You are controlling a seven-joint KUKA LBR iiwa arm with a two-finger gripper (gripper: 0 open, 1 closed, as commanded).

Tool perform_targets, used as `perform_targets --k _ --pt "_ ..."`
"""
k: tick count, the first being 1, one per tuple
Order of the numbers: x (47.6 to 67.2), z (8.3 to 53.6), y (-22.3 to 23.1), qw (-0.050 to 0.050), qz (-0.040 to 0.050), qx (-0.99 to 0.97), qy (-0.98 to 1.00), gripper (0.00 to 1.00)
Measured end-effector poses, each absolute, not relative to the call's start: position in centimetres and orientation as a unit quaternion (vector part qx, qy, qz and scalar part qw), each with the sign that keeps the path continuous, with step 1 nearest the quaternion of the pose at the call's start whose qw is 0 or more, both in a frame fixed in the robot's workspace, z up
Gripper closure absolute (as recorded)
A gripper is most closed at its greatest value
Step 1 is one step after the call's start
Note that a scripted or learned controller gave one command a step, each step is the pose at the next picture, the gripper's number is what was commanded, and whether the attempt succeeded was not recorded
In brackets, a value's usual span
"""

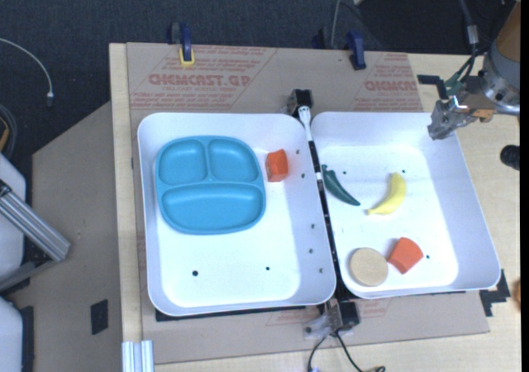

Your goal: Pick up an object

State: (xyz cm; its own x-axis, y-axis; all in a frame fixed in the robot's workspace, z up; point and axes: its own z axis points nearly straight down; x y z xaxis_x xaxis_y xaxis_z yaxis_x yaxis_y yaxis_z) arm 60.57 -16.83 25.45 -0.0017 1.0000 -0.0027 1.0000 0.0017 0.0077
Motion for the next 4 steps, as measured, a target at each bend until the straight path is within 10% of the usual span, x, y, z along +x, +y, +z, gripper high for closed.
perform_targets --k 4 --pt "54.0 23.2 1.4 -0.002 -0.0006 0.705 0.709 1.00"
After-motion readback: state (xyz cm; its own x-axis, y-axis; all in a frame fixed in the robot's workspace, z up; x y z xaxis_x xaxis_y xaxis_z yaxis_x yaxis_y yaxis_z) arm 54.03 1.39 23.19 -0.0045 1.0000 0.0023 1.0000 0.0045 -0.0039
